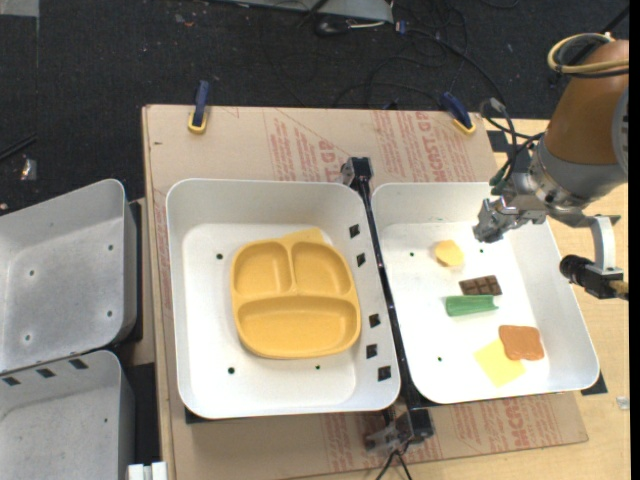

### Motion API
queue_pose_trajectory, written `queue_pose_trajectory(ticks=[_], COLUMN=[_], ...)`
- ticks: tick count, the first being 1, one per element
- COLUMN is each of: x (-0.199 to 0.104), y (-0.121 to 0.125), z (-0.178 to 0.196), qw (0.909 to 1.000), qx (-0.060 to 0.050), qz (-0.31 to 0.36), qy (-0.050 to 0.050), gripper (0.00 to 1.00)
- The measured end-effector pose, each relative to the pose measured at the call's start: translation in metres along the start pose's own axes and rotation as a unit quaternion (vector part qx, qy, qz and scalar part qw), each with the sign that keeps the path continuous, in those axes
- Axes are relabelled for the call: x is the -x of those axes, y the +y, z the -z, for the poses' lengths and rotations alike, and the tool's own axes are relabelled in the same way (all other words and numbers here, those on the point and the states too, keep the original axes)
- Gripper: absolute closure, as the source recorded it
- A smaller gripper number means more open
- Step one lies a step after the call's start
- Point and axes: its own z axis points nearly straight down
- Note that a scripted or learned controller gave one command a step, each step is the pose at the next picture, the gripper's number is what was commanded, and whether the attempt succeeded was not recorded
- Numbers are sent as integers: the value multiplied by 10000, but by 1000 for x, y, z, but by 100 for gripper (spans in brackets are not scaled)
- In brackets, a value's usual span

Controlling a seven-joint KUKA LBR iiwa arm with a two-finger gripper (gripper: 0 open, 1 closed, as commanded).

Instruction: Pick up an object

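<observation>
Camera view, fixed above the worktop [300, 138], looking down at a slant.

Two shallow white bins side by side: left bin [190, 268], right bin [560, 298]. In the left bin, a yellow divided tray [295, 298], flat on the floor, three compartments up.

In the right bin, five small items lying loose:
- yellow rounded piece [449, 254], nearest the far wall, left of centre;
- brown chocolate-like bar [479, 287], just nearer than the yellow piece;
- green stick [470, 306], just beside the bar, on its near side;
- orange-brown slab [521, 342], toward the near right corner;
- flat yellow square [498, 363], touching the slab, partly under its near left edge.

Grey arm with orange band [588, 118] entering from the right. Gripper [490, 230] over the far part of the right bin, pointing down and left, near the yellow rounded piece but apart from it. Nothing seen between the fingers. Finger spacing: cannot tell, tips too dark and small against the bin wall. Contact with the bin floor: cannot tell.

Outside the bins: blue clamps [199, 108] on the far board edge, further white bins [60, 258] at the left.
</observation>
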Motion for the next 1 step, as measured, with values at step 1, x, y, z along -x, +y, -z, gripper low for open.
queue_pose_trajectory(ticks=[1], x=[0], y=[1], z=[15], qw=[10000], qx=[-20], qz=[2], qy=[7], gripper=[100])
